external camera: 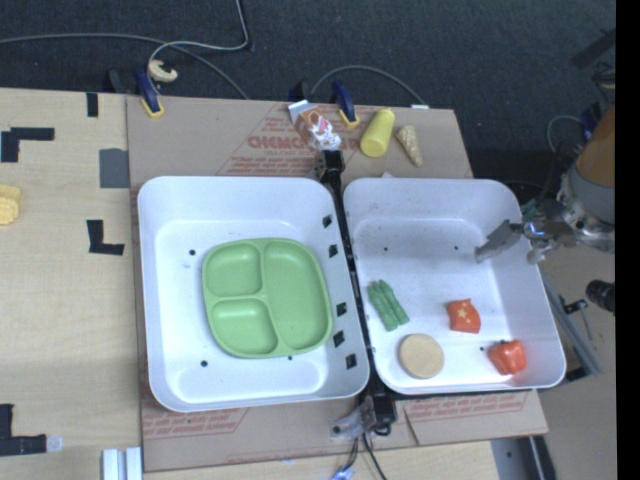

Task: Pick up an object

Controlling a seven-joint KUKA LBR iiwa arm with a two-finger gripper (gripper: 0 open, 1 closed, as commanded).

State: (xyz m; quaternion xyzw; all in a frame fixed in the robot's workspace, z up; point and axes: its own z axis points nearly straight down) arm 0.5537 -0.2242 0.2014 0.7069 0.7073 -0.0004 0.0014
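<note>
From my remote station I see the tool [497, 240] hanging over the far right part of the right bin [430, 190], reaching in from the right edge. Its grey fingers point left and slightly down, but the blur there means I cannot tell whether they are spread or pressed together; nothing sits between them that I can make out.

The pickable things all lie in the near half of the right bin, well apart from the tool. I count 4: 1 green bean-like piece [387, 304] near the dividing wall, 1 round tan disc [421, 356] toward the near rim, 1 red tomato-like piece [463, 316] in the middle, and 1 orange-red pepper-like piece [508, 356] in the near right corner. They lie loosely scattered, which I judge suits random grasp tries: each has free space around it.

The left bin [160, 268] holds 1 green divided plate [266, 297] with 3 compartments, lying flat at its centre.

On the desk [60, 298] beyond the 2 bins I count 1 yellow bottle-like toy [377, 134], 1 small tan cone [411, 145] just beside it and 1 small printed packet [313, 124]. 2 blue clamps [150, 95] pin the cardboard sheet, presumably to stop it shifting.

I judge the nearest target is the tomato-like piece, so the arm must move nearer and descend.
</note>
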